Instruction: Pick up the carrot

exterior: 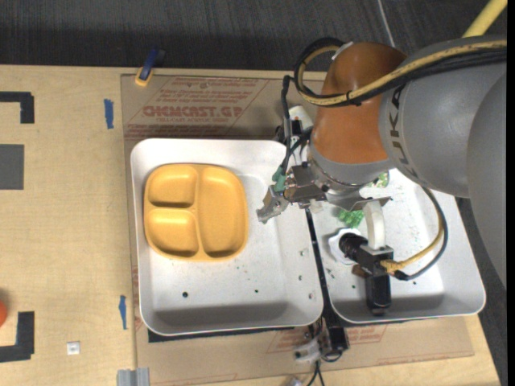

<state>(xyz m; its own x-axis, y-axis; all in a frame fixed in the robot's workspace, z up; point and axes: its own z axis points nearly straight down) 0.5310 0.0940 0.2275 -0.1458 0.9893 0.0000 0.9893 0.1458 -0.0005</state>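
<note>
Your gripper (pixel 271 204) hangs over the left bin (pixel 209 289), right of the yellow divided plate (pixel 195 210) (grip unreadable).

A yellow three-part plate (pixel 195 210) lies in the left white bin (pixel 233 288). Something small and green (pixel 351 215) sits in the right bin's (pixel 434 288) upper part.

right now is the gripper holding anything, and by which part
Cannot tell: the gripper hangs over the left bin, near the yellow tray, too blurred to show a hold.
</note>
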